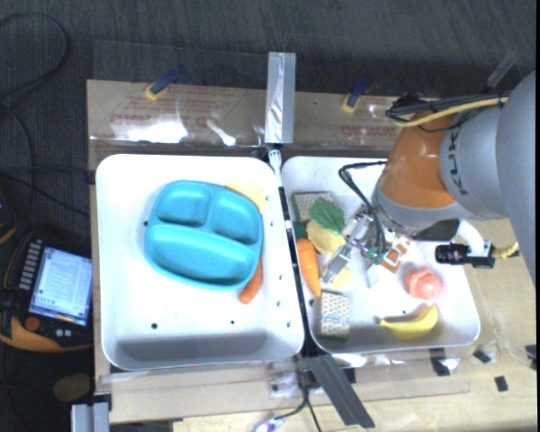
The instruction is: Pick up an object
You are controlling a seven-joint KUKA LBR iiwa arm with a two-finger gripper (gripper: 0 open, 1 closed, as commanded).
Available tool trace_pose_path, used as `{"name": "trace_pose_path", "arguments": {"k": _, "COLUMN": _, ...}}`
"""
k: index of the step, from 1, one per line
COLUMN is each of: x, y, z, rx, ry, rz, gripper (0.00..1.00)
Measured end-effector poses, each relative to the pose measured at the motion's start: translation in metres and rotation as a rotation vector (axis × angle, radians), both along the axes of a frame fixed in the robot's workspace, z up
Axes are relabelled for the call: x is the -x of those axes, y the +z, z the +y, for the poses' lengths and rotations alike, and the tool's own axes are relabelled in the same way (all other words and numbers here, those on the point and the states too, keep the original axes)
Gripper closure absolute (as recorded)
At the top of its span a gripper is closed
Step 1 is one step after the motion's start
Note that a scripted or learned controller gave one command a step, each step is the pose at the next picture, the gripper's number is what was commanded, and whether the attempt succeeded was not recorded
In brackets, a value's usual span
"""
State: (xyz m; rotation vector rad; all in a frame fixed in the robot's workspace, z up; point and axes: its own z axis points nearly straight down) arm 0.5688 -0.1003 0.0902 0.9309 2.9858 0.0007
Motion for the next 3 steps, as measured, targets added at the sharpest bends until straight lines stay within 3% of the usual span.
{"name": "trace_pose_path", "arguments": {"k": 1, "x": -0.002, "y": 0.011, "z": -0.002, "rx": 0.005, "ry": 0.0, "rz": -0.005, "gripper": 1.0}}
{"name": "trace_pose_path", "arguments": {"k": 2, "x": -0.04, "y": 0.093, "z": 0.06, "rx": -0.002, "ry": -0.395, "rz": 0.013, "gripper": 1.0}}
{"name": "trace_pose_path", "arguments": {"k": 3, "x": -0.021, "y": 0.093, "z": 0.062, "rx": -0.001, "ry": -0.165, "rz": 0.013, "gripper": 1.0}}
